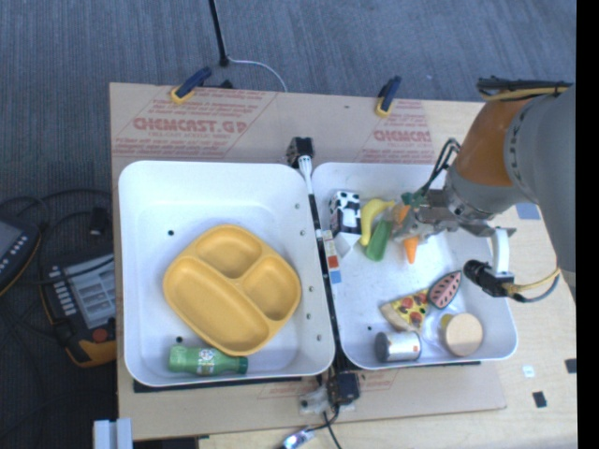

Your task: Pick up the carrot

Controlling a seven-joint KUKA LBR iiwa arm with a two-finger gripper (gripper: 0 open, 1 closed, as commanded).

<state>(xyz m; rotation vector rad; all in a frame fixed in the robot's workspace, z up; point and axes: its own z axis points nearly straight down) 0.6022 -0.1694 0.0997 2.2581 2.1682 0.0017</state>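
The carrot is a small orange piece lying in the upper middle of the right bin, its tip pointing toward the near side. My gripper hangs directly above and just behind it, low in the bin, with the grey arm and its orange band reaching in from the right. Part of the carrot's upper end is hidden under the gripper body. Whether the gripper touches the carrot cannot be made out.
Beside the carrot lie a green vegetable, a yellow banana and a black-and-white cube. Nearer are a pizza slice, a red slice, a tin can and a round wooden block. The left bin holds a yellow divided plate and a green bottle.
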